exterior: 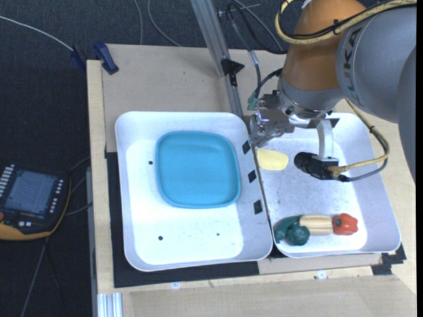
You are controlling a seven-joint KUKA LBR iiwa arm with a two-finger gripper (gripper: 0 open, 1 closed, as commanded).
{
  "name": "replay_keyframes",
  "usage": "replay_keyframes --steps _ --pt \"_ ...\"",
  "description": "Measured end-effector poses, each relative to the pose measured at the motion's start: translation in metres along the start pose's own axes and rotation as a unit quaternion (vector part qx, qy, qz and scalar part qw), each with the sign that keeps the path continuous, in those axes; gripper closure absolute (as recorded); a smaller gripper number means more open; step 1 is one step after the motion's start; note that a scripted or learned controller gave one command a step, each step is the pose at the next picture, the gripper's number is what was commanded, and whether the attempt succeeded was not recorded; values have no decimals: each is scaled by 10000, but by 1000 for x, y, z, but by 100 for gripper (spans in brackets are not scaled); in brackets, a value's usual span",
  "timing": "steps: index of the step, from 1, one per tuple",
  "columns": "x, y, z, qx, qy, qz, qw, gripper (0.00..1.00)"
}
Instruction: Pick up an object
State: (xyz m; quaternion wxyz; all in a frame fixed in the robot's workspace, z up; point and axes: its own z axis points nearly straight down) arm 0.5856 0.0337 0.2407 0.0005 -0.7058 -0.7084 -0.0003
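Robotics lab, test-cell setup. Plain pale wood bench [165, 78] on dark carpet floor [39, 98], loose cables [79, 45] trailing across the carpet. Teach pendant [30, 200] with lit screen lying on the floor left of the bench. Industrial grey arm [377, 51] with orange band [317, 32], external hoses and wiring looped round the wrist. Metal profile post [211, 38] rising from the bench rear. Two white bins side by side, left bin [132, 177], right bin [377, 203], black tape markers [254, 177] along their shared edge. Toy-like plastic props in the bins, a blue tray [197, 169] among them. Nothing domestic; all rig hardware.
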Motion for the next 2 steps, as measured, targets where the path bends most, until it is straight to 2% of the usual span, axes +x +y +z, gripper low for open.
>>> replay_keyframes --steps 1,2 --pt "56 -24 -1 -4 3 -7 10000 100" --pt "53 -24 -1 -4 -3 17 10000 0"
